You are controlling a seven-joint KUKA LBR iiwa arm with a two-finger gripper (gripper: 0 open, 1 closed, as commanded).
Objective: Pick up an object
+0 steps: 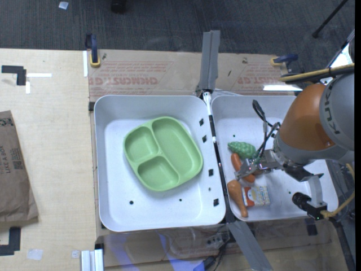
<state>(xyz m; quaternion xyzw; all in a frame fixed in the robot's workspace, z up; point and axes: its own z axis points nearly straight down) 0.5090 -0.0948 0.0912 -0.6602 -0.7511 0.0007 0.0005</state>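
On the far left of the bench lies a flat brown paper bag [14,168], well apart from the work. The left shallow white plastic bin [107,202] bears a pale green three-compartment plastic plate [163,153], lying slightly turned. The right shallow white plastic bin [225,109] holds the likely targets near its left wall: a bumpy green toy vegetable [242,148], a small orange-red piece [236,161] just beside it, an orange toy carrot [237,197] and a small printed white packet [259,196]. In my judgement these are light, hard, smooth plastic pieces, apt to slip or roll; the carrot is best taken across its thick middle. The grey arm with its orange band [304,123] reaches in from the right, wrist bent low, the two-finger gripper [246,170] down among the items. Whether its fingers are spread or closed cannot be determined.
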